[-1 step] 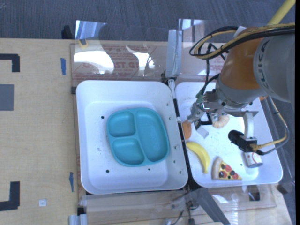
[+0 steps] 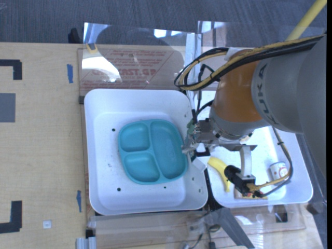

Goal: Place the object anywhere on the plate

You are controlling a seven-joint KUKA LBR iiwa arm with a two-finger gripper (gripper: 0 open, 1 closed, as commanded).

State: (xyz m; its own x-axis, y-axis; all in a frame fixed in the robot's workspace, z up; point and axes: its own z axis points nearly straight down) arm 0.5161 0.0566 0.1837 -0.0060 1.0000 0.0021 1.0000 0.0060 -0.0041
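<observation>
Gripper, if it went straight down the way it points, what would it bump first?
Probably the right edge of the teal divided plate, just under the gripper; depth is unclear, so maybe the left bin floor beside it.

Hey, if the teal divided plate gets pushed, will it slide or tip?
Probably slide: the teal plate sits flat and low on the left bin's smooth white floor. It looks like moulded plastic, so likely stiff and light. Tipping seems unlikely.

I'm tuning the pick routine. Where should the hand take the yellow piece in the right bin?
Probably across its narrow middle, from straight above: the yellow piece lies flat and elongated on the floor of the right bin, with its lower end hidden from view.
</observation>
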